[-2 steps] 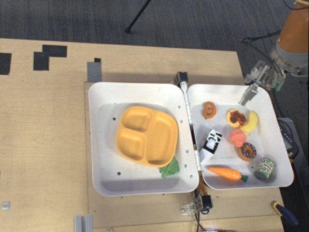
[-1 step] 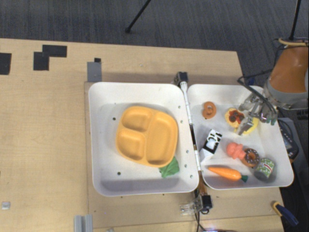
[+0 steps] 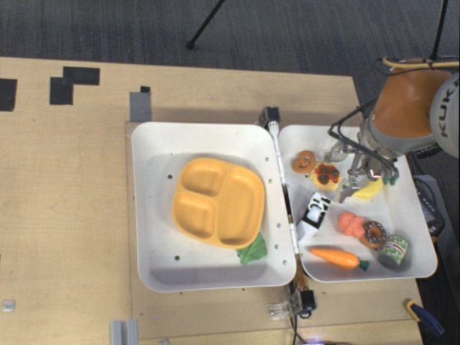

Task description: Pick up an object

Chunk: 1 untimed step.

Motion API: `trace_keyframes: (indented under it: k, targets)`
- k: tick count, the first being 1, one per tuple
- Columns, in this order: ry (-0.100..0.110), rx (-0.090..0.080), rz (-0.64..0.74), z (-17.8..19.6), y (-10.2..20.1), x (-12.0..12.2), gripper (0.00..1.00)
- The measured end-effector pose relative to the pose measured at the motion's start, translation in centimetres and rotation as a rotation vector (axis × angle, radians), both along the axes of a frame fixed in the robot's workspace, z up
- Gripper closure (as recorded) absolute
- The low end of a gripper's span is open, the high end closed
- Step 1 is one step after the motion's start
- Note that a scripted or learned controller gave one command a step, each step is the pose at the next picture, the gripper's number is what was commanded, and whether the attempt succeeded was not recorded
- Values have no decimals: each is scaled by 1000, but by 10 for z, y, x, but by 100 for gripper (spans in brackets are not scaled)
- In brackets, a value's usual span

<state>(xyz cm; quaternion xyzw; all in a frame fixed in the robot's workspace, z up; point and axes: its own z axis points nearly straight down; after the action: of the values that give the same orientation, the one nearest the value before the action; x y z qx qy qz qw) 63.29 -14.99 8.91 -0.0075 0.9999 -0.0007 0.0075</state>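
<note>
On the left side of the wooden bench [image 3: 65, 214] stands the left white bin [image 3: 154, 192], and in it lies a yellow plate with three compartments [image 3: 218, 201], a little tilted toward the lower right. A small green leaf-like piece [image 3: 253, 251] lies at the lower right edge of the plate, partly under it. The right white bin [image 3: 424, 243] is just beside the first one, and it holds all the small things. Near its upper left corner there is a brown donut-like toy [image 3: 304, 162], and just beside that a round piece with red and dark spots [image 3: 327, 176]. Below them lies a black and white object [image 3: 315, 211], close to the bin's left wall. Along the front lies an orange carrot [image 3: 335, 257]. More to the right there is a pink toy [image 3: 351, 224], touching a small chocolate donut [image 3: 374, 233], and then a grey-green can [image 3: 394, 250] in the lower right corner. A yellow banana-shaped toy [image 3: 369, 190] lies in the middle of the bin. The gripper [image 3: 359, 182] hangs over this bin, just at the left end of the banana toy; its fingers point down, but how wide they stand I cannot tell, and nothing is seen between them.
</note>
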Motion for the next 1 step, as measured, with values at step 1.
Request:
trace_keyframes:
  k: [1]
  targets:
    - [3, -1, -25, -1, -57, 4, 0]
